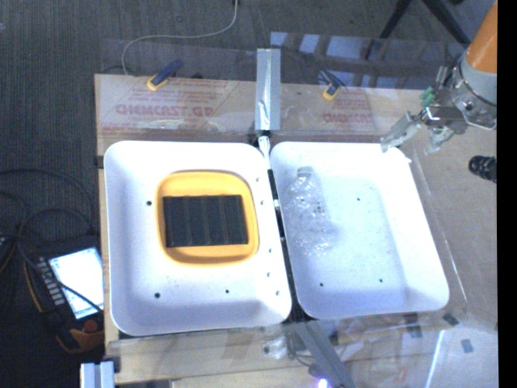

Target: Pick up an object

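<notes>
The gripper [416, 132] hangs at about two o'clock in the view, just past the upper right corner of the right bin [420, 241]. Its two pale fingers [396, 138] stand slightly apart with nothing between them (open, and holding no object). Above it the wrist runs up to the orange band [497, 35] at the frame's edge.

Inside the right bin, toward its left wall at roughly nine o'clock from the bin's middle, lies a clear plastic bottle [309, 208], lengthwise, cap end toward twelve o'clock, well apart from the gripper.

The left bin [129, 281] touches the right one along their shared edge; at its middle rests a yellow tray with a dark ribbed insert [207, 217].
</notes>
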Action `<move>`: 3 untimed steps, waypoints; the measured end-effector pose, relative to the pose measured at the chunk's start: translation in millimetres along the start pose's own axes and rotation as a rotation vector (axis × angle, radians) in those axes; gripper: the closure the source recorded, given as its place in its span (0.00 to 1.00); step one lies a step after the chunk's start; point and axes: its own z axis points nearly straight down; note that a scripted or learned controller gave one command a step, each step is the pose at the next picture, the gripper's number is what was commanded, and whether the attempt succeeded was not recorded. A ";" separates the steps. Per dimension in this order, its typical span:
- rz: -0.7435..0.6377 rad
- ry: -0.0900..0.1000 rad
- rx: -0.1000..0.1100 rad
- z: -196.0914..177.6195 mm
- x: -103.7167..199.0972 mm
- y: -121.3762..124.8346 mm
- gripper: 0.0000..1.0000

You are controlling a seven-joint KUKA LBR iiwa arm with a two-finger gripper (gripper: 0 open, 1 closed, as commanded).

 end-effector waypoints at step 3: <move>0.399 -0.003 -0.001 61.1 4.2 -78.4 0.00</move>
